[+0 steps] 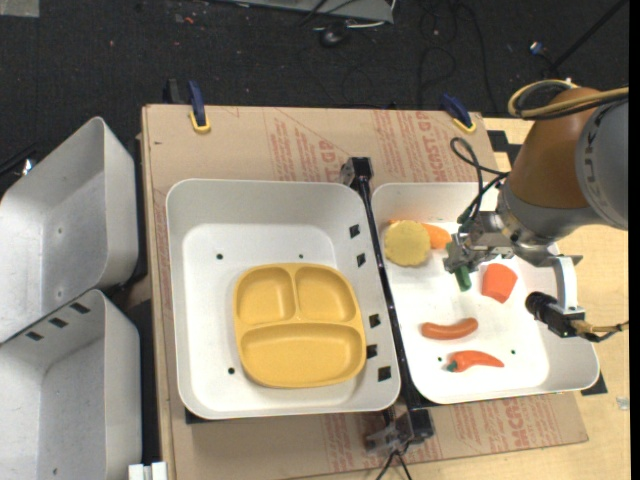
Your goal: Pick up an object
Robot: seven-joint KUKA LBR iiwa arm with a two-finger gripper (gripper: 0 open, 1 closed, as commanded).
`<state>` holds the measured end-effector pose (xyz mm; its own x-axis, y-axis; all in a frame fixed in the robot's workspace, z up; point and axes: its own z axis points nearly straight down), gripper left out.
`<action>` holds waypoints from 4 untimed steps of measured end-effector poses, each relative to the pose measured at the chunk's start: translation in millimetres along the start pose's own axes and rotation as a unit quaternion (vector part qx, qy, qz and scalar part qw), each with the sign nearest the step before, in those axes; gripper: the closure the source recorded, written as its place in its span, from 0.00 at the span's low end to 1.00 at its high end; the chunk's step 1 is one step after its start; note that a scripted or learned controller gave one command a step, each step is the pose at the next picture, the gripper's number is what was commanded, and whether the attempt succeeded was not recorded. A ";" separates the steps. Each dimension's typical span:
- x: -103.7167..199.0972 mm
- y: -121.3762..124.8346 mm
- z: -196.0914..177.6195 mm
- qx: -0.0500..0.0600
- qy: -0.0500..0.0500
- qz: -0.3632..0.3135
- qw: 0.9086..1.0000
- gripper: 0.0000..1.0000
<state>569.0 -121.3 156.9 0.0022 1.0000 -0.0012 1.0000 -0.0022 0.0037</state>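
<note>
I'm seeing a yellow divided tray (pixel 298 325) sitting in the left bin (pixel 190 268). In the right bin (pixel 570 373) a yellow round piece (pixel 407 243), sausage (pixel 449 329) and chili pepper (pixel 472 361) are lying, orange chunk (pixel 498 282) beside them. End effector (pixel 462 265) is hovering over a green piece (pixel 464 278); can't tell its state.

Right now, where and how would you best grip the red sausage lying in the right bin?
Grip the red sausage across its middle, coming straight down from above. It lies flat and slightly curved, its long axis running left to right, so the fingers should close across its narrow width. It sits apart from the chili pepper below it, leaving room either side.
</note>
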 end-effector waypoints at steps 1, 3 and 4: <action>-2.4 1.4 -42.8 0.000 0.000 -0.002 1.000 1.00; 54.3 17.3 -73.2 0.002 0.001 -0.005 1.000 1.00; 99.7 38.9 -76.8 0.001 0.001 -0.005 1.000 1.00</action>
<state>607.8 -21.6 233.7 -0.0078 1.0000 0.0012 1.0000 0.0078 0.0026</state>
